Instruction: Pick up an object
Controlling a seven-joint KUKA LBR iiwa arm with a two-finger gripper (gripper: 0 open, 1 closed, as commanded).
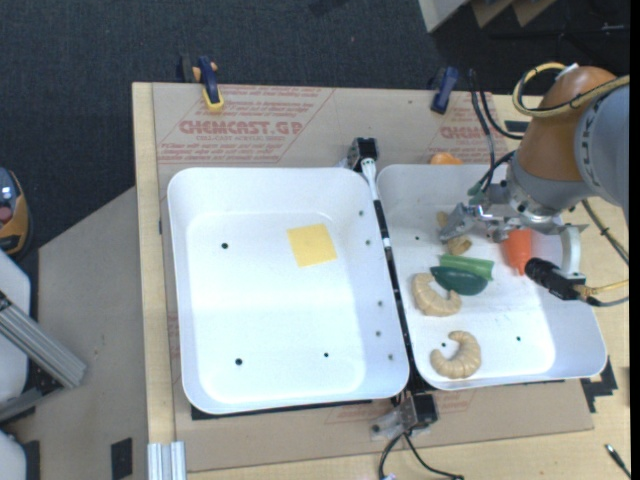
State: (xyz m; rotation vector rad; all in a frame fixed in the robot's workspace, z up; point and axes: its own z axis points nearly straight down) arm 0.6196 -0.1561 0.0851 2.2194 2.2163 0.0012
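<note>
Grey metal gripper (462, 224) hangs low in the right bin (570, 353), near its upper middle, just above a small tan piece (458, 245) — whether it is grasping anything cannot be told from this slant. Beside it to the right lies an orange object (518, 249); just below, a green pepper-like piece (463, 275) touches a pale croissant shape (434, 296). 1 more croissant shape (456, 355) sits nearer the front wall. Well apart, a yellow square (312, 245) lies in the left bin (200, 368).
</note>
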